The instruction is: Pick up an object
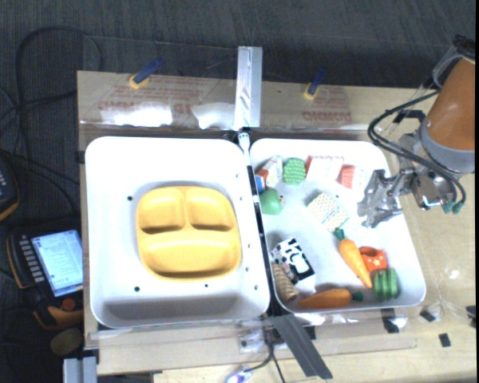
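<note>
Above the right bin [399, 214], pincer [375, 207], fingers parted, holding nothing; carrot [350, 259] below

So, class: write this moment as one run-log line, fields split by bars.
arm: right of bins | tool: over right bin, above carrot | held: nothing seen | tray: in left bin
</note>
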